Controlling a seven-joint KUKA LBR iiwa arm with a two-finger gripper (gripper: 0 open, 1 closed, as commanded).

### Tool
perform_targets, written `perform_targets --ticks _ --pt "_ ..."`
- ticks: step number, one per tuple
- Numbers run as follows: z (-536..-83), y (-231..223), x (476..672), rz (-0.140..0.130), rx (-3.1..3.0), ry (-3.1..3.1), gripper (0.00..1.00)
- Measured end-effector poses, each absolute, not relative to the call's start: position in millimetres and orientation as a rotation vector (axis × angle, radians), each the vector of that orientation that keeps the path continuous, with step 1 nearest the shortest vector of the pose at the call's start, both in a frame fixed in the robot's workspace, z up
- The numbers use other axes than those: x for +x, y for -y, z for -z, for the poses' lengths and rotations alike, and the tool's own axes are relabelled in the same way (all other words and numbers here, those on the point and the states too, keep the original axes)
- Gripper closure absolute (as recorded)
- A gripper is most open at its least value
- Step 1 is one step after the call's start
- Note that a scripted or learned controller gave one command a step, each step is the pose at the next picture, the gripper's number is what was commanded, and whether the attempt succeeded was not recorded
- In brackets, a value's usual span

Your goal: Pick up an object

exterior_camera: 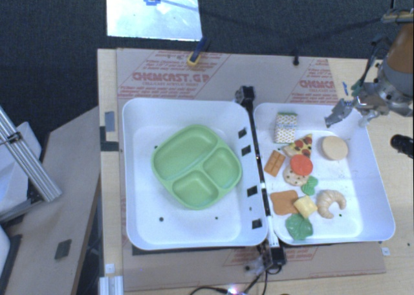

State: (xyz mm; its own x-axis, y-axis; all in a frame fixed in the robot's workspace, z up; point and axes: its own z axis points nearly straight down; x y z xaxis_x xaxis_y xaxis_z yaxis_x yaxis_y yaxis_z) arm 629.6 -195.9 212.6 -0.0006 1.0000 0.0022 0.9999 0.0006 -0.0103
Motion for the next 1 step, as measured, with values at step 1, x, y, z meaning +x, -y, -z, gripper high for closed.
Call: perform_targets --ticks 1 --pt "-220.5 195.5 632.4 0.002 -2.219 2.226 0.00"
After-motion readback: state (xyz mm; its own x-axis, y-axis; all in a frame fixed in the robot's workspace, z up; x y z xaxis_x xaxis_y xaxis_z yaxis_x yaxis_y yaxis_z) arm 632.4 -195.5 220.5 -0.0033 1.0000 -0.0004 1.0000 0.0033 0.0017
